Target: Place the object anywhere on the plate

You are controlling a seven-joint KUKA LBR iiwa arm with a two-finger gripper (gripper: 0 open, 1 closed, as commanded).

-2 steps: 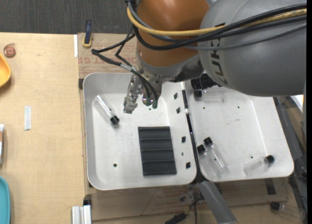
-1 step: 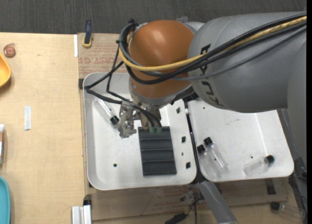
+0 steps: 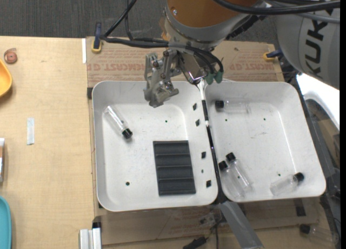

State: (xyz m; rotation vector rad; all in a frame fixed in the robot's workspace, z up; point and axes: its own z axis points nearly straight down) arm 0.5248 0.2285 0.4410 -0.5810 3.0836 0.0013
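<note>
Vial lying left of the black ridged plate in the left bin, apart from the gripper at upper centre, finger state unreadable.

Lighting's pretty even and bright, looks like overhead room light. The white bins come out a bit washed but not blown. Soft shadows only, a faint one under the arm near the left bin's back edge. Arm up close is slightly soft; the clear vials are hard to make out.
</note>
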